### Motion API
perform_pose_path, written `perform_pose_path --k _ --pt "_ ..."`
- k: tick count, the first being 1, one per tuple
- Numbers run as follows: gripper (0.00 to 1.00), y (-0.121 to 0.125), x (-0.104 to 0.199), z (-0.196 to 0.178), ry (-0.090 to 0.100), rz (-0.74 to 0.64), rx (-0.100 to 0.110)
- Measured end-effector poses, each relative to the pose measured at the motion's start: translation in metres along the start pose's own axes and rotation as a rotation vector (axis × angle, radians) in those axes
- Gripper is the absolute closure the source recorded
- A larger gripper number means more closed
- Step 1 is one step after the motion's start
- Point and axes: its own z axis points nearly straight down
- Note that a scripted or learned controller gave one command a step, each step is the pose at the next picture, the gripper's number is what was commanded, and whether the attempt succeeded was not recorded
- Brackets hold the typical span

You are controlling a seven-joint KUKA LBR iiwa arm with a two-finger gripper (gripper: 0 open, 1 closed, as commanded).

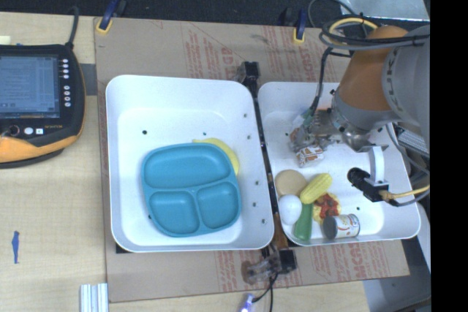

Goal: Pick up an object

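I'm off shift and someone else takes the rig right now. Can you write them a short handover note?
Gripper: low in the right bin, over a small carton; nothing is seen held.
Right bin, near end: toy corn cob, white egg, tan round piece, green vegetable, small can.
Left bin: blue divided tray over a yellow item.
Done: no pick visible.
Left: grasp and lift one object.

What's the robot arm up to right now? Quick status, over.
Gripper low in right bin, over small carton. Grasp unconfirmed. Toy corn, can crowd nearby.
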Motion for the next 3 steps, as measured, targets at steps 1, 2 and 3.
perform_pose_path --k 1,2,3 --pt "1.0 -0.023 0.063 -0.101 0.001 -0.001 -0.003" --pt "1.0 -0.051 0.104 -0.133 0.001 0.0 0.0" --pt "1.0 -0.036 0.142 -0.127 -0.001 -0.002 -0.001"
